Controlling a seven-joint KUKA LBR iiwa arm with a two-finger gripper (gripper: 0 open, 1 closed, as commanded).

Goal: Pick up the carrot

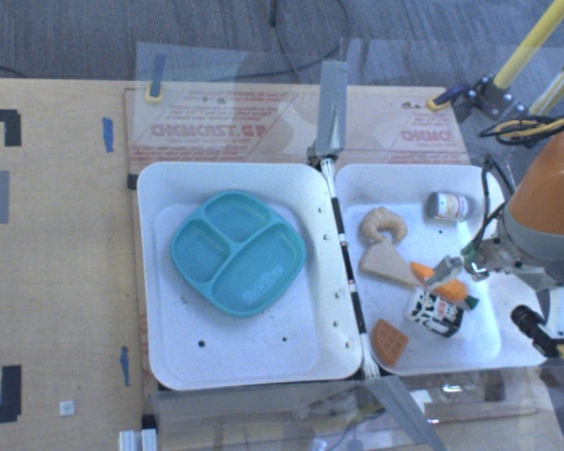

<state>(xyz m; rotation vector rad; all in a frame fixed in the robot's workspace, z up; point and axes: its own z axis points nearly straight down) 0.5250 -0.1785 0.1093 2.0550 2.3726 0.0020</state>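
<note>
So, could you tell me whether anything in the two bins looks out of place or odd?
Nothing stands out. The blue plate lies flat in the left bin. In the right bin, the carrot, croissant, can and waffle lie loose, none spilled over the rim.

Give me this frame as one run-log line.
stage: reaching | gripper: over right bin, at carrot | carrot: lying in bin, beside milk carton | grasp: unconfirmed | left bin: teal plate
</note>
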